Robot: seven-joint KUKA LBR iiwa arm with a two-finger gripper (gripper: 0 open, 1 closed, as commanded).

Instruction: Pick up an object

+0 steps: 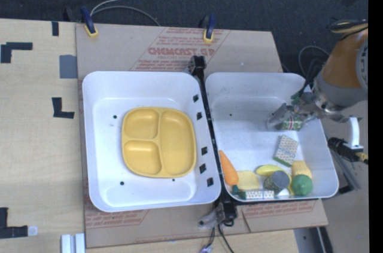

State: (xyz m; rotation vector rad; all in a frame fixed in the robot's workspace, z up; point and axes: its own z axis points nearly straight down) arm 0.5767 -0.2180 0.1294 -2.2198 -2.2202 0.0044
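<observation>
Camera view: end effector (286,120) low in right bin (251,87), near its right wall; finger state cannot be told. Small patterned block (286,149) lies just below it, apart. Carrot (228,168), lime (302,185) further along bottom edge. Yellow plate (159,142) in left bin (102,102).

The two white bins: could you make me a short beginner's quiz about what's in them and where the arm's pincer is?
1. True or false: the yellow divided plate lies in the left bin.
2. Which bin is the pincer over? A) left B) right
3. Fill in: the carrot lies by the right bin's ____ wall.

Key:
1. True.
2. B; it sits in the bin's upper part, apart from the toy food heaped along its near edge, such as the corn cob and green ball.
3. Left.
</observation>
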